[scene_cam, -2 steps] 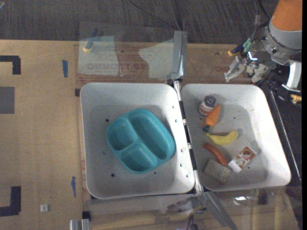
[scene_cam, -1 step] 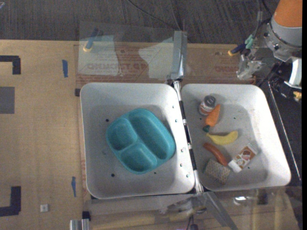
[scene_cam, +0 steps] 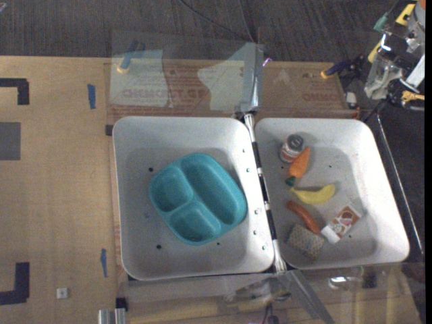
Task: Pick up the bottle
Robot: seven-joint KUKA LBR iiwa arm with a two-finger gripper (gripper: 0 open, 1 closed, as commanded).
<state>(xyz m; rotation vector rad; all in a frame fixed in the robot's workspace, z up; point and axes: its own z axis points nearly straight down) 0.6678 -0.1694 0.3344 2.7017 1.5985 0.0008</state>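
The bottle [scene_cam: 292,148] is small, with a grey cap and a red and white label. It stands in the right bin [scene_cam: 378,181] near its far left corner, touching the top of an orange carrot [scene_cam: 300,163]. My gripper [scene_cam: 379,79] hangs at the view's upper right, beyond the right bin's far right corner and well apart from the bottle. Nothing shows between its fingers.
The right bin also holds a banana [scene_cam: 314,194], a red sausage [scene_cam: 303,215], a small carton with a white cap [scene_cam: 342,222] and a brown sponge-like block [scene_cam: 306,240]. A teal divided plate [scene_cam: 197,198] lies in the left bin [scene_cam: 135,147].
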